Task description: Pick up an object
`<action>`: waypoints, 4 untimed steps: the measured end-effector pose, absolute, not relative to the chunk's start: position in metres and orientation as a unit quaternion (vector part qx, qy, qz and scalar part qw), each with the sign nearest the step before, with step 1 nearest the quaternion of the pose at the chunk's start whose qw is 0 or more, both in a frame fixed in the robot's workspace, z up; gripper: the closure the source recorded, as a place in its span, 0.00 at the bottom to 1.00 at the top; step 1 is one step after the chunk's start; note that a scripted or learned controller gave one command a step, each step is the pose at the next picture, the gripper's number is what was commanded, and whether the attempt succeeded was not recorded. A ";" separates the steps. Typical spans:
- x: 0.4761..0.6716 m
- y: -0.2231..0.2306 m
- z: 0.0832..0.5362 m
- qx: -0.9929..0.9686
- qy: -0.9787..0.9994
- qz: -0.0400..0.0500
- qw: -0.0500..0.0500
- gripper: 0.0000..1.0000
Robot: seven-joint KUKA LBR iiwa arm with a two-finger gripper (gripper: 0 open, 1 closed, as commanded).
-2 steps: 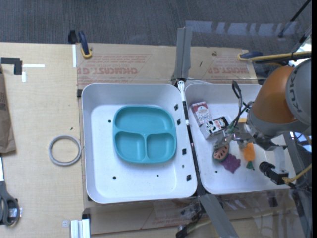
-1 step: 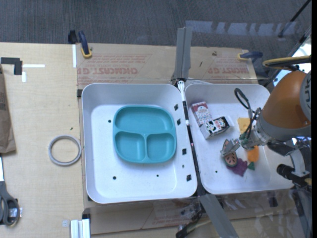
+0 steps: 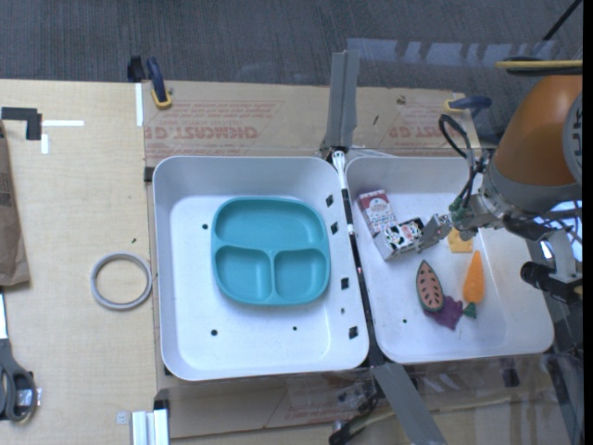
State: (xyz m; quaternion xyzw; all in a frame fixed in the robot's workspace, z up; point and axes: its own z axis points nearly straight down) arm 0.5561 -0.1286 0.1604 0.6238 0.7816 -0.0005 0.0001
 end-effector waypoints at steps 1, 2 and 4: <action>0.490 -0.164 0.091 0.610 0.793 0.000 -0.001 0.00; 0.498 -0.135 0.091 0.619 0.786 0.000 0.000 0.00; 0.499 -0.137 0.100 0.620 0.784 0.000 0.000 0.00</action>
